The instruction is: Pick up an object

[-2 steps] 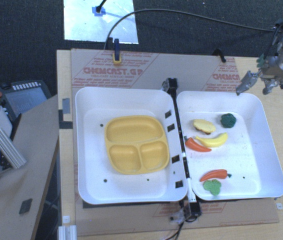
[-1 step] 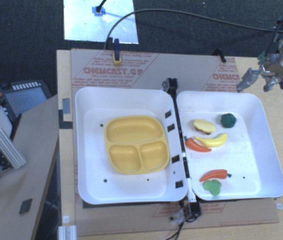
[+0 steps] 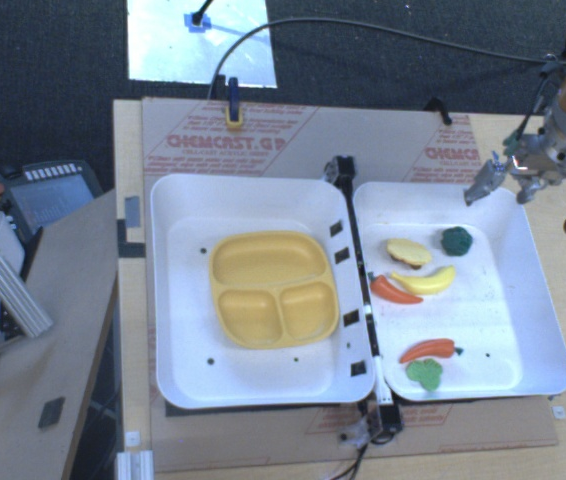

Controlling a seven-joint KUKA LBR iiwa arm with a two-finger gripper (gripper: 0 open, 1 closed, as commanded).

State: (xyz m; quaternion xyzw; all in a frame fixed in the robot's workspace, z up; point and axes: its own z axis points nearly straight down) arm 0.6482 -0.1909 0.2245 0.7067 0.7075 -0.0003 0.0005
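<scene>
From the overhead camera view, the gripper (image 3: 503,180) hangs over the far right corner of the right bin (image 3: 538,298), its two fingers (image 3: 481,187) spread apart with nothing between them. All the pickable toy food lies in that bin, nearer the viewer and to the left of the fingers. Closest is the dark green broccoli-like piece (image 3: 455,240), a compact lump with no clear long axis, sitting just below and slightly left of the gripper, apart from it. Farther left is the half potato or bread-like piece (image 3: 408,253), and just beneath it the banana (image 3: 424,282), whose long axis runs roughly left to right across the picture with its right end tilted up toward the far side. The red chili pepper (image 3: 395,290) touches the banana's left end and slants down to the right. Well apart, near the front of the bin, lie a second red pepper (image 3: 428,349), long axis nearly left to right, and a light green broccoli floret (image 3: 424,373) just beside it. The left bin (image 3: 178,268) holds a yellow divided tray (image 3: 268,288). Judging from this layout, the dark green piece is the likeliest target: the arm would need only a short move toward the viewer and down.
</scene>
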